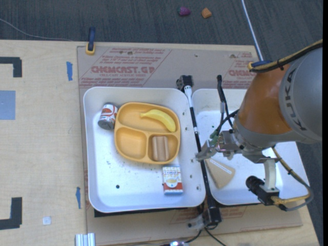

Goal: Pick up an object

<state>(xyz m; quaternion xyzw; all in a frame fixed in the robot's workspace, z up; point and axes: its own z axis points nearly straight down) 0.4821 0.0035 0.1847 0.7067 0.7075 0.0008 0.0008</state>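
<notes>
One tan wedge (224,173) is lying just near-side of your gripper (206,153), narrow tip pointing back at it, and you're not seeing whether that gripper's open or closed.

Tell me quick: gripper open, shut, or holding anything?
Gripper: cannot be told; it sits low over the right bin, beside a tan wedge.

Bright, even overhead light; soft shadows, sharp focus.
</notes>
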